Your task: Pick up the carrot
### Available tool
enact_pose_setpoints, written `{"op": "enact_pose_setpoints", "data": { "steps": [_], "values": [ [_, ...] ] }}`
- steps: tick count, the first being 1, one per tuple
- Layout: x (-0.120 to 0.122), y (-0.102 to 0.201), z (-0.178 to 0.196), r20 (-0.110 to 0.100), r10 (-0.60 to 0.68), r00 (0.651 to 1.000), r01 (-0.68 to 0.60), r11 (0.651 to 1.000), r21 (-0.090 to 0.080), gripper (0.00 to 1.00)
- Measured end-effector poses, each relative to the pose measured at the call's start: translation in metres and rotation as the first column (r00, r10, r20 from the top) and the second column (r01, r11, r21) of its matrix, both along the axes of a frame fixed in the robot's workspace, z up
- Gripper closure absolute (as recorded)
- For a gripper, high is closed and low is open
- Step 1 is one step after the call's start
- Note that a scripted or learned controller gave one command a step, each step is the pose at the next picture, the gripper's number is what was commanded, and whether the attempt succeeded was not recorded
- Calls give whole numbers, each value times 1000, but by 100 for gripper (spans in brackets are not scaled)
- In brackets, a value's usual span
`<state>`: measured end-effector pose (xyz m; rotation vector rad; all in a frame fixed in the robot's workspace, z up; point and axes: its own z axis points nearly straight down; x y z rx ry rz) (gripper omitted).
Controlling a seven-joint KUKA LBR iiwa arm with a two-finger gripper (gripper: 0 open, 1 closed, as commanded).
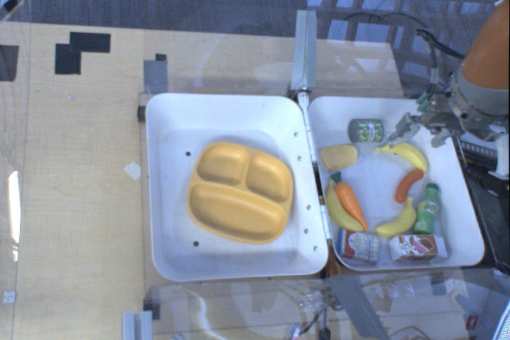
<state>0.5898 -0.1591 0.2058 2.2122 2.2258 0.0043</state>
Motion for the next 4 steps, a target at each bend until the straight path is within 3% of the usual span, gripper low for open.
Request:
{"op": "enact_pose_setpoints", "data": {
  "steps": [1,2,3,4],
  "values": [
    [-28,21,-115,2,-55,998,55,998,0,0],
    [-6,13,-116,7,239,971,-239,971,-4,0],
    [-11,65,-116,9,125,992,-125,992,-2,0],
    [-6,61,-54,2,-69,998,69,998,0,0]
  ]
}}
